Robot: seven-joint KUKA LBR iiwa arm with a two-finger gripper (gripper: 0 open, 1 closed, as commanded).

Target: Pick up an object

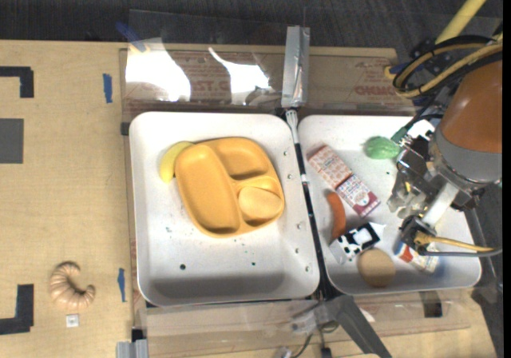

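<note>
Orange, smooth compartment tray (225,184) fills the glossy left bin (152,260).

Bench (56,188) with two bins (152,268), croissant (70,285)

Readable text: none legible.
Faint reddish lettering is printed on the cardboard strip (239,85) behind the bins, under glare, and print is seen on a pink-and-white packet (343,180) in the right bin (467,272); neither can be made out.

arm (479,121) cut off at right edge, yellow item (168,161) half hidden
</note>
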